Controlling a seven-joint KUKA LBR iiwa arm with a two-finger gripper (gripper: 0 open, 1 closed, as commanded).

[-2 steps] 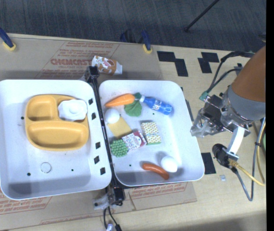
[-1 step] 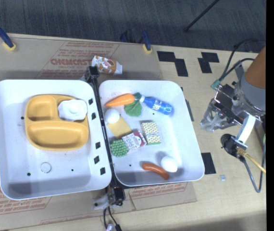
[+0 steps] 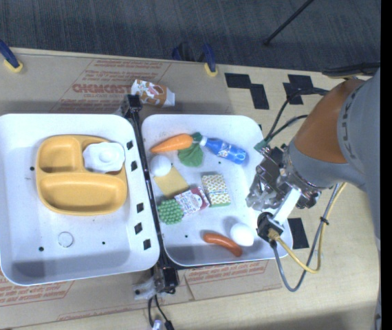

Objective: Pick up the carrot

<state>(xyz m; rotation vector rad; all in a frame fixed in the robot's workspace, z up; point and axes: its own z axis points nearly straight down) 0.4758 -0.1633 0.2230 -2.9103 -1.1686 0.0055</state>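
Note:
The carrot (image 3: 172, 143) is orange with a green leafy top (image 3: 192, 154). It lies near the back left of the right bin (image 3: 251, 126), tip pointing left. My gripper (image 3: 259, 196) hangs over the right edge of that bin, well to the right of the carrot and clear of it. Nothing shows between its fingers.
The right bin also holds a blue bottle (image 3: 225, 150), a white egg (image 3: 160, 166), a yellow block (image 3: 171, 182), a green broccoli piece (image 3: 170, 212), small packets (image 3: 215, 188), a sausage (image 3: 221, 243) and another egg (image 3: 242, 235). A yellow divided tray (image 3: 79, 174) lies in the left bin.

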